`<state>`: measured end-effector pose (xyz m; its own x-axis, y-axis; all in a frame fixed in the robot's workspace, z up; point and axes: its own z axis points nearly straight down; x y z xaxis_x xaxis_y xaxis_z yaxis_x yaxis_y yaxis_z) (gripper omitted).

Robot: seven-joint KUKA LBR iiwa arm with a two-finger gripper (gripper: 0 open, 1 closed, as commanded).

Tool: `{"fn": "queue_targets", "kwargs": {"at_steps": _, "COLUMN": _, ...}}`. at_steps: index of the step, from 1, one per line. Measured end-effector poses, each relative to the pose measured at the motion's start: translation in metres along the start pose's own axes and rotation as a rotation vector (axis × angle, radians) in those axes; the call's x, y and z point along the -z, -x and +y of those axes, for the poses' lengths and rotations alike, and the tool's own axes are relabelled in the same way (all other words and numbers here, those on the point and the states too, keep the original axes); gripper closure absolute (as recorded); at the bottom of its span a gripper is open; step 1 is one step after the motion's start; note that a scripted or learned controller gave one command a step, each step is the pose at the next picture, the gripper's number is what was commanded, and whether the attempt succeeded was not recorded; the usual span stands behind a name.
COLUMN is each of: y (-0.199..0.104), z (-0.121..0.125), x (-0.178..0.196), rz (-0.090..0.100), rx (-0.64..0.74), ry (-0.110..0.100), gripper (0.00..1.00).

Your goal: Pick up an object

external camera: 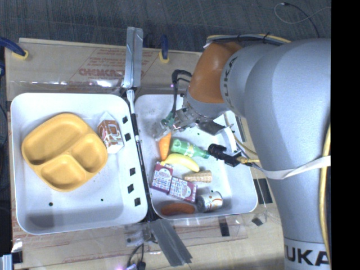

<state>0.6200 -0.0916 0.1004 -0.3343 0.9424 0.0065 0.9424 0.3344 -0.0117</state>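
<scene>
two shallow white plastic bins sit side by side on the wooden table (67,61), parted by a narrow grey divider.

the left bin (34,218) holds a yellow plastic sectioned tray (63,151) with three rounded compartments, lying toward the bin's left and upper part. just beside the tray's right edge, near the divider, lies a small brown-and-white carton (111,134), tilted.

the right bin (247,196) holds a cluster of small things. an orange carrot-shaped toy (163,146) stands nearly upright in the view near the bin's left wall. to its right lies a green plastic bottle (188,148), and just below that a yellow banana (181,161), the two touching or close to it. below the banana lie a purple-and-white flat box (174,184) and a tan wafer-like bar (198,177). along the lower wall lie a reddish-brown sausage-shaped piece (178,208) and a small silver can (210,201) on its side.

the grey arm (281,111) with its orange band (209,77) reaches in from the right, over the upper part of the right bin. the gripper (173,120) hangs just above the top of the carrot; whether its tips are apart or together i cannot tell, and nothing is seen between them.
</scene>
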Motion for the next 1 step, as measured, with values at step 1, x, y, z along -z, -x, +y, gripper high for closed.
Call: {"fn": "queue_targets", "kwargs": {"at_steps": 1, "y": -0.0539, "z": 0.0564, "x": 0.0900, "rz": -0.005, "rx": -0.097, "ry": 0.007, "gripper": 1.00}}
